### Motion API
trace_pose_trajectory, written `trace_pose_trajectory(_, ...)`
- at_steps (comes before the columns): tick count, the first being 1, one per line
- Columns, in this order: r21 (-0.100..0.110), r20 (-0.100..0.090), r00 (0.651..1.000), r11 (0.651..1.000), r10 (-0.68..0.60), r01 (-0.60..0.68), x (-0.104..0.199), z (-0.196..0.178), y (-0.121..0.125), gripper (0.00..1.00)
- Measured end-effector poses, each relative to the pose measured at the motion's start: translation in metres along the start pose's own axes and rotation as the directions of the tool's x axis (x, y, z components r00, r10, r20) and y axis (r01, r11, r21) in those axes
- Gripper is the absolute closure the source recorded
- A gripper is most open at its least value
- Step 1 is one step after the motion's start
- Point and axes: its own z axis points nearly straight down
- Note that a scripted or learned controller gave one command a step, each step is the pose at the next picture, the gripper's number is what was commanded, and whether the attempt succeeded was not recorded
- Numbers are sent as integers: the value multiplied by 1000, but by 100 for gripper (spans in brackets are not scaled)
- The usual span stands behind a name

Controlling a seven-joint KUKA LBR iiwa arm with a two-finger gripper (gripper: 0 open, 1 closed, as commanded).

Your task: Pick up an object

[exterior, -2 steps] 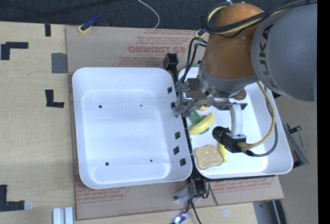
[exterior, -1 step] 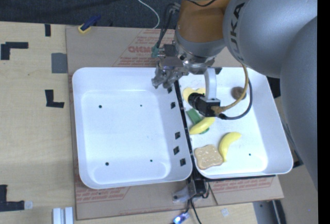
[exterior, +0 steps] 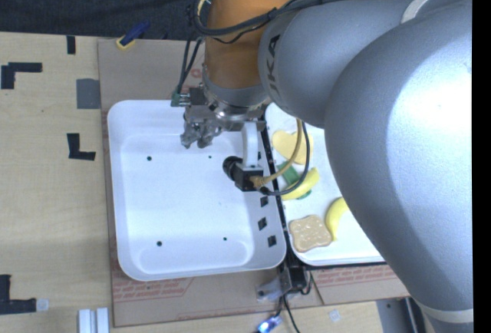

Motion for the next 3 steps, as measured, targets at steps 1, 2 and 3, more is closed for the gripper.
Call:
trace_pose_trajectory(1, -4, 2, 1000, 1000, 13, -13, -89, -32, -42, 100)
trace_pose_trajectory(2, -6, 3, 1000, 1000, 14, -14, -161, -44, -45, 100)
trace_pose_trajectory(3, -12, 0, 1000, 1000, -1, 1, -97, 34, 78, 100)
